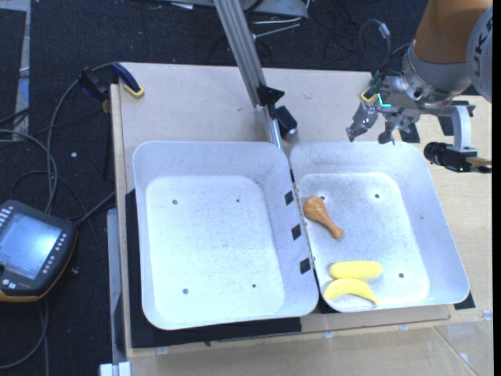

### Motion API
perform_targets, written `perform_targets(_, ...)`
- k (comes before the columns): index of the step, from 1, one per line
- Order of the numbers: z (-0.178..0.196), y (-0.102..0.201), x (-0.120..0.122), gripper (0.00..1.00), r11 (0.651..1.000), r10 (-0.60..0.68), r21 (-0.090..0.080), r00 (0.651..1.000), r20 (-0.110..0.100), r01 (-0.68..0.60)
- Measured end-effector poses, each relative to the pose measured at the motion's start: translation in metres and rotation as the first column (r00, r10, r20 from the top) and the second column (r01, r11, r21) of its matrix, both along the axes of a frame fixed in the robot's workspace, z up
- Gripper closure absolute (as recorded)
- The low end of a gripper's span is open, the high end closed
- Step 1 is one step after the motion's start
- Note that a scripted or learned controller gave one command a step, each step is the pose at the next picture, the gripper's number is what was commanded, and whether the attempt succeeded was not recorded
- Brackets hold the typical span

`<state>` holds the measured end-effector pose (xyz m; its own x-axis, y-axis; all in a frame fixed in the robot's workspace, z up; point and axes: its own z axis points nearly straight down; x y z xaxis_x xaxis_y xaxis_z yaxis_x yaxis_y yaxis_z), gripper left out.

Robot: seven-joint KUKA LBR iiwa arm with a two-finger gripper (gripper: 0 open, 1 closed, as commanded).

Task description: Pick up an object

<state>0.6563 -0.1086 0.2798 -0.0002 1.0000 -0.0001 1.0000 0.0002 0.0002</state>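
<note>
Overhead, a pale wooden tabletop (196,100) carries two shallow white bins side by side. The left bin (156,210) sits toward the tabletop's left edge and the right bin (415,210) toward its right edge; their inner rims meet along a seam marked by small black clips.

Three small objects lie in the right bin. An orange-brown toy drumstick (322,215) rests near the bin's inner wall, about halfway between its back and front rims, its thin end pointing toward the front right. Nearer the front rim lie two yellow pieces just beside each other: a short rounded yellow piece (356,269) and, immediately in front of it, a curved yellow banana (350,290) close to the front left corner of that bin.

The grey arm with its orange band (450,18) comes in at the tabletop's back right corner. Its end effector (376,128) hangs above the back rim of the right bin, well apart from all three objects. Its two dark fingers are spread with a gap between them, and nothing is between them.

A slanted metal pole (243,41) rises from the back of the seam. A handheld control pendant (27,245) lies on the floor off the left edge.
</note>
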Motion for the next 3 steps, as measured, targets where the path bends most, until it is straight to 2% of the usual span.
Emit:
perform_targets(1, 0.000, 0.000, 0.000, 0.00, 1.000, 0.000, 0.000, 1.000, 0.000, 0.000)
perform_targets(2, -0.052, -0.008, 0.005, 0.00, 1.000, -0.001, 0.000, 1.000, -0.005, 0.001)
perform_targets(3, -0.097, -0.002, 0.005, 0.00, 1.000, 0.000, 0.001, 1.000, -0.004, 0.000)
